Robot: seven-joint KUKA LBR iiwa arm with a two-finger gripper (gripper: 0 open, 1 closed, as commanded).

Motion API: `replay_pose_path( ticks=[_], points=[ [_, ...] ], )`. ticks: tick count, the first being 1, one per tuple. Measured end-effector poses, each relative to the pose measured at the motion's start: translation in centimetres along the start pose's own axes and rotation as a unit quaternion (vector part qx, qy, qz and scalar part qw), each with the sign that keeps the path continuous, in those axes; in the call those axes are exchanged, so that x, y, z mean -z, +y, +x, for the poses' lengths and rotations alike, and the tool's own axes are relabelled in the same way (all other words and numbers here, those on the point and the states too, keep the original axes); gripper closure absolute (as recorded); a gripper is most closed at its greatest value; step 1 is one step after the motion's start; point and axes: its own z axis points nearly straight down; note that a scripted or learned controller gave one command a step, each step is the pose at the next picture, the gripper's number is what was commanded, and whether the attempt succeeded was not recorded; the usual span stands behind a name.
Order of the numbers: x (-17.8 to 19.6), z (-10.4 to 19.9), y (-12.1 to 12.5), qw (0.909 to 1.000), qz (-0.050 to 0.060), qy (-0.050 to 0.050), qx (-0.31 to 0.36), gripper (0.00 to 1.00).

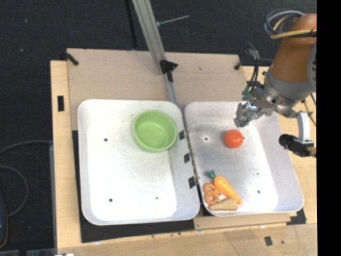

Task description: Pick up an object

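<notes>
step: approach, nothing lifted yet | claw (244, 116) above right bin (277, 196), just beside tomato (233, 138), opening: cannot tell | next: descend, centre on tomato

A pale tan wooden bench top (122, 79) is lying square under the camera, its bare board showing behind the two shallow white bins and along the near edge. Dark, finely speckled carpet-like flooring (64, 15) is surrounding the bench on the far and left sides — nearly black in this light. A slim grey metal post (149, 28) is slanting up from the bench's middle toward the top edge, with a small black clamp (168, 66) gripping its foot. A thin black cable (18, 161) is curling over the floor at the left. Even, soft light is falling overhead — shadows are staying faint.
</notes>
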Motion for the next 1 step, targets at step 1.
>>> replay_pose_path(
  ticks=[1],
  points=[
    [0.48, 6.19, -0.54, 1.0, 0.0, 0.0, 0.001, 1.0]
  ],
)
